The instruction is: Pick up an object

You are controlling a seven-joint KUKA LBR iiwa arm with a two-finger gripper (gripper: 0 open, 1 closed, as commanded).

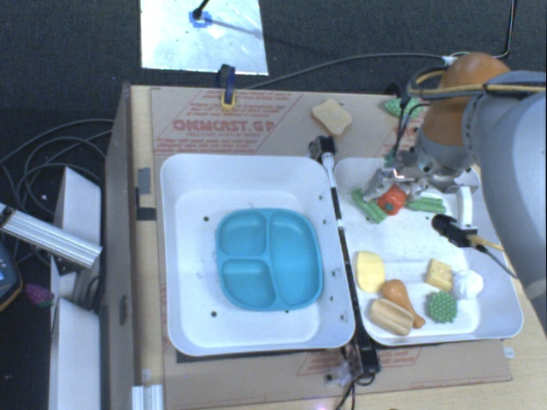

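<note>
My gripper (389, 186) sits low over the far-left part of the right-hand shallow white bin (504, 314), directly above a small red-orange round toy, tomato-like (392, 201). From this slanted view I cannot tell how wide it is, nor whether it has hold of anything; the toy shows just at its near side, touching or nearly so.

Two long green plastic pieces lie by the red toy: one (367, 205) slanting from far-left to near-right, the other (426, 203) running roughly left-right. The red toy is roundish, with no clear long axis, so my judgement is that approach angle matters little, though the green pieces crowd it and could be caught instead.

Nearer in the same bin: a pale yellow rounded piece (370, 271), a tan bread-roll shape (391, 316), an orange drumstick-like piece (400, 295), a yellow cube (439, 274), a green knobbly ball (443, 307) and something white (467, 284).

The left-hand white bin (184, 229) holds a blue divided plastic plate (269, 259). A tan toast slice (332, 116) lies outside on the cardboard, far side.
</note>
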